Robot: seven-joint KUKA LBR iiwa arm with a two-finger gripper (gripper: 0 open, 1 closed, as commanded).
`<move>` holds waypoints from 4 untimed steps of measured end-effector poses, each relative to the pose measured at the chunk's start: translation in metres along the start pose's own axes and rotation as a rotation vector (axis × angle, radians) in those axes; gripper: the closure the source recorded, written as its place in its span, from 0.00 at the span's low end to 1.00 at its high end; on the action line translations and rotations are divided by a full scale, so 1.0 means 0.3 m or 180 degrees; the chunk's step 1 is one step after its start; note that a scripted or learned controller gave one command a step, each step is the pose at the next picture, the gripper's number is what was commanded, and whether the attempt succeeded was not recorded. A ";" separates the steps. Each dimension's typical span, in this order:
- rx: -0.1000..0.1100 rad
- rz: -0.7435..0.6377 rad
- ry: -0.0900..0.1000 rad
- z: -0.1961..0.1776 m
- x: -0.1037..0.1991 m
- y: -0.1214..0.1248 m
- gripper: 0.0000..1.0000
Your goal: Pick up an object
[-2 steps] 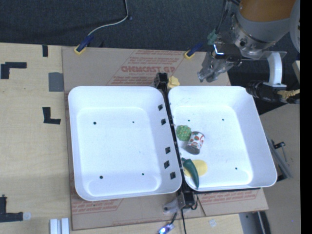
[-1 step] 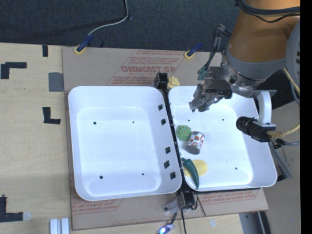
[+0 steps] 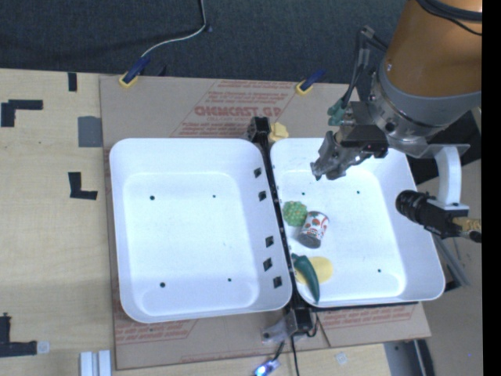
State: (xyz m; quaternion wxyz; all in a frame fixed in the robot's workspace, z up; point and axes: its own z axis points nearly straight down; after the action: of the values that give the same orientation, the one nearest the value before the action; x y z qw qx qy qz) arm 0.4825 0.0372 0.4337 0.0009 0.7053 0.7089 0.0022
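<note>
Camera view, from the left: the left bin [image 3: 188, 225] sits bare on the counter [image 3: 47, 233]. Past the divider, the right bin [image 3: 391, 280] holds a green ball [image 3: 294, 212], a small can [image 3: 314, 229] touching it, and a green-and-yellow toy [image 3: 309, 272] near the front rim. The gripper [image 3: 329, 165] hovers above the bin's back part, with nothing between its fingers; whether they are apart or together I cannot tell. The can lies forward and slightly left of the gripper, so the next move is likely a short reach that way and down.
</note>
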 end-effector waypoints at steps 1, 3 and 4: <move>0.0053 -0.0011 -0.0009 0.363 0.258 -0.002 1.00; 0.0005 -0.0009 0.0002 0.181 0.365 0.004 1.00; 0.0014 -0.0009 -0.0002 0.137 0.582 0.004 1.00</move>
State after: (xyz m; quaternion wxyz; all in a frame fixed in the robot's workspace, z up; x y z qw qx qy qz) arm 0.4830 0.2118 0.3929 -0.0004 0.7043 0.7099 0.0004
